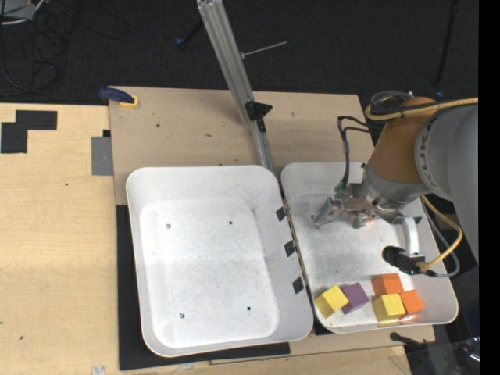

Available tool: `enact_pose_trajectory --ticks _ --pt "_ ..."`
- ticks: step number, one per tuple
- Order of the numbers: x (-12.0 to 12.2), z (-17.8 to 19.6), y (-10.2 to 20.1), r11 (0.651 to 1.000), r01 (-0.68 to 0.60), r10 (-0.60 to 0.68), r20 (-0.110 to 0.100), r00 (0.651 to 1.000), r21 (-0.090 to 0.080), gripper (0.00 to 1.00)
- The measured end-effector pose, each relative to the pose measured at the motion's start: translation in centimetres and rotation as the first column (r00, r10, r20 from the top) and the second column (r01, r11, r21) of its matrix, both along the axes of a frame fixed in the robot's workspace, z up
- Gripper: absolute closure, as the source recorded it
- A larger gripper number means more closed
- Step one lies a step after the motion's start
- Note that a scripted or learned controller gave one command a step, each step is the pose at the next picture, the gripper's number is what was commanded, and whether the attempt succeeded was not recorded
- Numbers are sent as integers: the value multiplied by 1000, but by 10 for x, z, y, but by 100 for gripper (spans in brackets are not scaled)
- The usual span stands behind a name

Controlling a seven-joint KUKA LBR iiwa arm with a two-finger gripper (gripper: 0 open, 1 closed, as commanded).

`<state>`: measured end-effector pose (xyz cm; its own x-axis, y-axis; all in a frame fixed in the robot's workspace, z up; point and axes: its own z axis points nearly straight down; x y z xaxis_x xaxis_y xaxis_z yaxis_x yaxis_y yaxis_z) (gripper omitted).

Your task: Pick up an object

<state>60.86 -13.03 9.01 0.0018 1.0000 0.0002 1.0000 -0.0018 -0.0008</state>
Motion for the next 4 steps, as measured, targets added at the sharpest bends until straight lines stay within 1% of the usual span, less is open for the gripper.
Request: enact_pose_trajectory --ticks 1,2,3,4 --pt "0 11 -1 1000 6 -6 -1 1000 1 100" --pt "6 57 3 1000 -2 2 3 1000 0 100" --pt "7 121 2 1000 -2 2 5 1000 -1 100" --pt "7 135 1 1000 -4 4 1 1000 0 100"
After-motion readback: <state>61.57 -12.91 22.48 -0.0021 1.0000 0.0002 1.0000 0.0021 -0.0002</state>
